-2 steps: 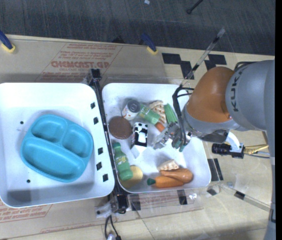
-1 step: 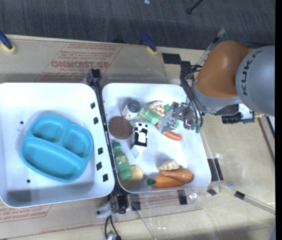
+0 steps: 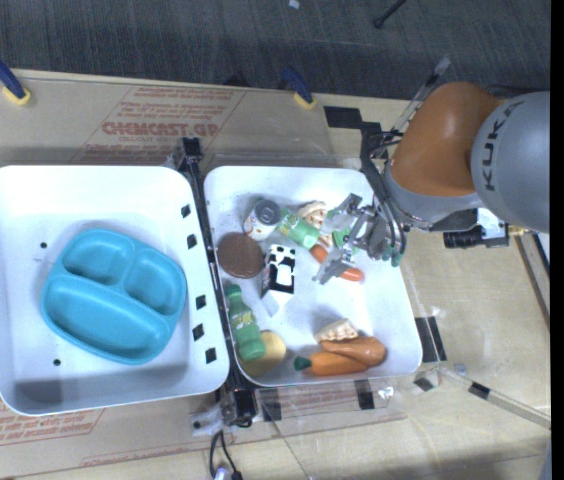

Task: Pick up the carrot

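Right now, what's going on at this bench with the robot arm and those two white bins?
The grey arm reaches in from the right, and its gripper hangs low over the right bin, which is full of toy food. A small orange piece lies just under it; whether it is gripped is hard to tell. The carrot it is meant to pick up lies near the front edge of that bin, beside a bread roll. The left bin holds a blue divided tray.
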Motion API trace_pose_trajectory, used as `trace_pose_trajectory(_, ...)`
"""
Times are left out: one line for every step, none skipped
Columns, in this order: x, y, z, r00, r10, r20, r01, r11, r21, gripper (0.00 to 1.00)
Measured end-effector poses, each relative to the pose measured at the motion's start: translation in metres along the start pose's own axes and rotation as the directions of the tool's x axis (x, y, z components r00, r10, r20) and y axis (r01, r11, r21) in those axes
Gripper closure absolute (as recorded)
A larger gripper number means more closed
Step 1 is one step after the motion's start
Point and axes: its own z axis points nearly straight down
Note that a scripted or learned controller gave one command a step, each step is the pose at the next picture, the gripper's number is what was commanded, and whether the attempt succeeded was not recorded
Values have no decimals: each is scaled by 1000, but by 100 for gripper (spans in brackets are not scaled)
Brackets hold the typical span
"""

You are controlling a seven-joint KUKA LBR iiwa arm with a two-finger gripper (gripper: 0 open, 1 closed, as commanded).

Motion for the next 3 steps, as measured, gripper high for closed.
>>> trace_pose_trajectory(83, 18, -32, 998, -59, -2, 59, 998, -3, 0)
trace_pose_trajectory(39, 3, 17, 998, 55, -2, -55, 998, 0, 0)
trace_pose_trajectory(-7, -11, 38, 992, 125, 1, -125, 992, 2, 0)
